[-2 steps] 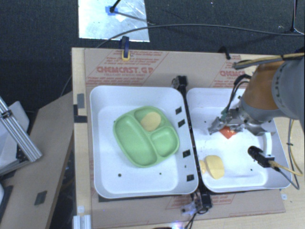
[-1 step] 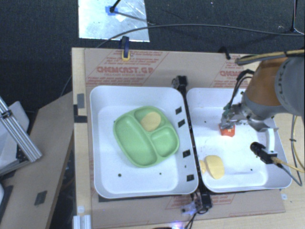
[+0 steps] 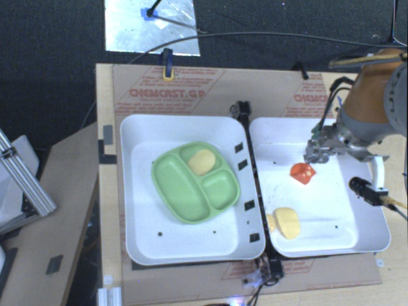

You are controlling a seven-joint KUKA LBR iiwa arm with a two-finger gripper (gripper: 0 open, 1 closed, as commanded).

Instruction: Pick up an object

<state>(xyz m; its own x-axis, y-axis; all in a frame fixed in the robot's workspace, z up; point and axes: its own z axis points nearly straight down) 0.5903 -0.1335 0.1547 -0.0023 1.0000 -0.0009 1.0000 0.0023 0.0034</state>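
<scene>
A red object point(image 3: 303, 173) lies in the right bin point(image 3: 331, 238), toward its far side, just below the arm's tool point(image 3: 315, 153); whether the tool is spread cannot be told. A yellow piece point(image 3: 284, 222) sits near that bin's front edge. The left bin point(image 3: 143, 234) holds a green divided tray point(image 3: 185, 193) carrying a pale yellow item point(image 3: 203, 162). The worktop point(image 3: 191, 91) reads "CHEMCAST GP".
</scene>
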